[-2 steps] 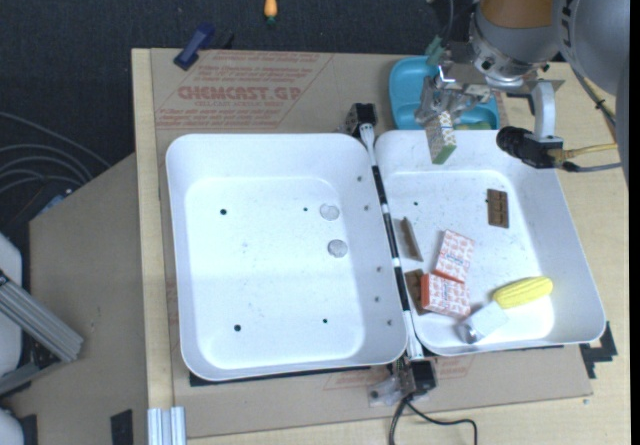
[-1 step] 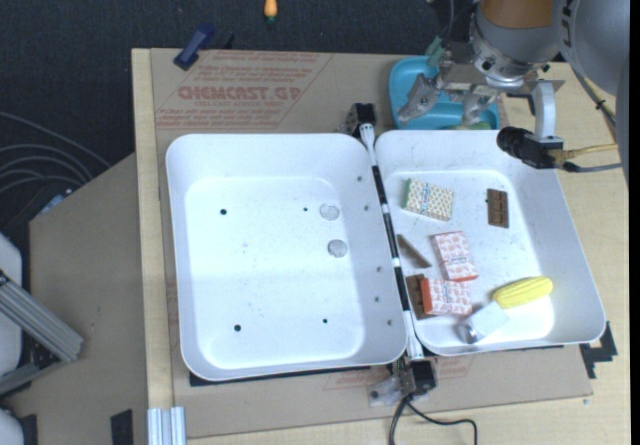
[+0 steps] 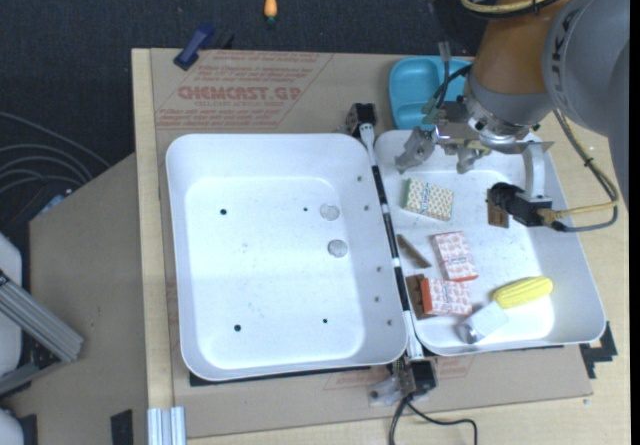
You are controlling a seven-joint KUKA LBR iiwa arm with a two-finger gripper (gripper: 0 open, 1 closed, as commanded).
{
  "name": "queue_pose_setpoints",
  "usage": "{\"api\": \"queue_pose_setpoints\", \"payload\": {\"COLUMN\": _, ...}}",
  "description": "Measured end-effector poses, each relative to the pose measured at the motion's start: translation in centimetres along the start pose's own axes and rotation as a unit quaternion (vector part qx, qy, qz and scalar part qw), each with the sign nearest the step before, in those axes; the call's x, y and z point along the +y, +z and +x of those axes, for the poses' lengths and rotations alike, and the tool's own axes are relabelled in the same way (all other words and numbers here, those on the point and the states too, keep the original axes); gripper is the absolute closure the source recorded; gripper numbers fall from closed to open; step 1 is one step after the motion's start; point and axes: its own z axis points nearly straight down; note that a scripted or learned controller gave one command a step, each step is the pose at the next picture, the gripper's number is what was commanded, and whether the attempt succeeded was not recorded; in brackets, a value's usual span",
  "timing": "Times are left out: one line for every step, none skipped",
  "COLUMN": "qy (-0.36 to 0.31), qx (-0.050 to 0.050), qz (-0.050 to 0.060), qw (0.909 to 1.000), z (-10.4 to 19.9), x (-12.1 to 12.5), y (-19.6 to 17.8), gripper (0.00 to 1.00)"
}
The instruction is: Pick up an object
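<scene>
Gripper (image 3: 438, 146) hangs over the far end of the right bin (image 3: 575, 273), its fingers spread and nothing between them, just above a checked packet (image 3: 429, 198). Nearer lie a red packet (image 3: 453, 255), a corn cob (image 3: 523, 291) and other small items, so the step looks like the approach before any grasp. Next it would need to drop onto one item, likely the checked packet, and close.

Arm (image 3: 560, 23) cut off by top and right edges; wrist hides right bin's (image 3: 570, 273) far rim; blue object (image 3: 415, 93) partly hidden.
</scene>
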Motion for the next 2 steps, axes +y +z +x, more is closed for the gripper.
{"api": "queue_pose_setpoints", "payload": {"qy": 0.001, "qx": -0.001, "qz": 0.001, "qw": 1.0000, "z": -9.7, "x": 1.2, "y": 7.9, "gripper": 0.00}}
{"api": "queue_pose_setpoints", "payload": {"qy": -0.001, "qx": 0.000, "qz": -0.002, "qw": 1.0000, "z": -6.6, "x": 3.7, "y": 9.9, "gripper": 0.00}}
